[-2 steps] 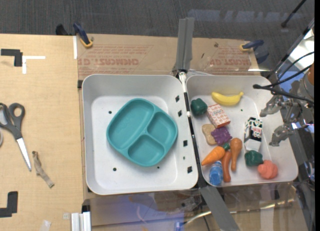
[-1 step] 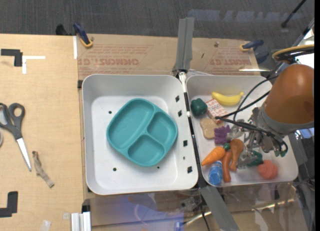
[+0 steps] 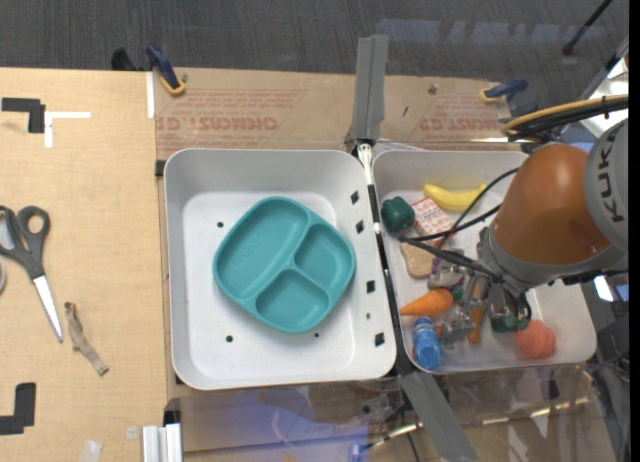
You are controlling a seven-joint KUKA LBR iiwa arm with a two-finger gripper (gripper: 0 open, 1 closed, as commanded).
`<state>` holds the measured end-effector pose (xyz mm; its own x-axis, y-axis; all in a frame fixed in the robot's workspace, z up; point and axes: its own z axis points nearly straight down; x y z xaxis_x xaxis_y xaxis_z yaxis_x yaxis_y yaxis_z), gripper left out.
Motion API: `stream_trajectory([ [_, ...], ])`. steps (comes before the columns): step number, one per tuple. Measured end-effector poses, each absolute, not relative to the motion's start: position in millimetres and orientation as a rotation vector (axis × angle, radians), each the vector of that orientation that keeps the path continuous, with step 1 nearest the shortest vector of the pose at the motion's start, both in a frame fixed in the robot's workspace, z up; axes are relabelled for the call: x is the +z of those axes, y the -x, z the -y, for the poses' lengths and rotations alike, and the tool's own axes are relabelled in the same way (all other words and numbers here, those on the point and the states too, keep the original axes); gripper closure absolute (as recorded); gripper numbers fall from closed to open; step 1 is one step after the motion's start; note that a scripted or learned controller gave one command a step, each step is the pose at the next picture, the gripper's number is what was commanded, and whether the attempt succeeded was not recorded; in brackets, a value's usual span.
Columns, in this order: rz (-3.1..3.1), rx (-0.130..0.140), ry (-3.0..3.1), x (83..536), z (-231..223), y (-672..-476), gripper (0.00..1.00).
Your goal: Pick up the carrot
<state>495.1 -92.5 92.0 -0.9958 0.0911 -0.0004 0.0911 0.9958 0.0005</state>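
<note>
1. At the far left of the frame a pair of scissors [image 3: 30, 255] lies on the desk [image 3: 90, 190], with a small strip of tape [image 3: 85, 340] just below it.
2. The left bin [image 3: 180, 280] holds a teal divided plate [image 3: 285, 263], set at a tilt near its middle.
3. In the right bin [image 3: 570, 350], a dark green piece [image 3: 397, 213] sits at upper left, a banana [image 3: 452, 195] beside it, and a blue bottle [image 3: 426, 342] at lower left.
4. The carrot [image 3: 427, 303] lies left of centre there, tip pointing left, just above the bottle.
5. The gripper [image 3: 470, 315] hangs just right of the carrot; whether its grip is parted or closed, I cannot tell.
6. An orange-red ball [image 3: 537, 340] rests at lower right.
</note>
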Motion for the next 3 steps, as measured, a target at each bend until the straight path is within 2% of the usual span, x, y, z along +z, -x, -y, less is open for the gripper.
stream_trajectory([
  [1,-3.135,-0.001,-0.137,102,92,-496.9,1.0],
  [2,-3.091,-0.001,-0.547,192,43,-492.8,1.0],
  [3,-3.031,-0.002,-0.822,204,-8,-513.6,1.0],
])
